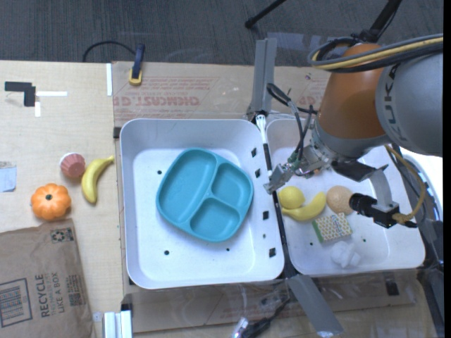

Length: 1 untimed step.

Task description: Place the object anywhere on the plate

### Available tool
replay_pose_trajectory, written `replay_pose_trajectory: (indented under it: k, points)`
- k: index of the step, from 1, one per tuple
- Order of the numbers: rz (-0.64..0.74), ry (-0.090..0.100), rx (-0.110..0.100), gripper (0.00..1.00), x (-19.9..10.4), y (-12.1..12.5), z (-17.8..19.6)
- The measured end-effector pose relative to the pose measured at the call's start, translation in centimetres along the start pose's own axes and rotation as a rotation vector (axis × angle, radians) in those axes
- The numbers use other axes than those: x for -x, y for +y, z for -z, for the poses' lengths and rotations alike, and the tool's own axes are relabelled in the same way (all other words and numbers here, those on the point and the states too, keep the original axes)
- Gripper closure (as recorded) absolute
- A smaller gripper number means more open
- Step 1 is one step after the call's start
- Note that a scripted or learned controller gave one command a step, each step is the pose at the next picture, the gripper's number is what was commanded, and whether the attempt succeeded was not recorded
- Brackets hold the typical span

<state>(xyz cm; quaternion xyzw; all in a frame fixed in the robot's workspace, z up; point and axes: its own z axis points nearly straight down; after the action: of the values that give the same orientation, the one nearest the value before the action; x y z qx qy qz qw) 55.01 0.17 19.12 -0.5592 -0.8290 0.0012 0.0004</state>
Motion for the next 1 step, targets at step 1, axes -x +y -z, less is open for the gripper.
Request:
replay_pose_trajectory:
  k: [1]
  points:
    - [-0.003, 0.0, 0.0, 1.0, 0.12, 0.03, 0.85]
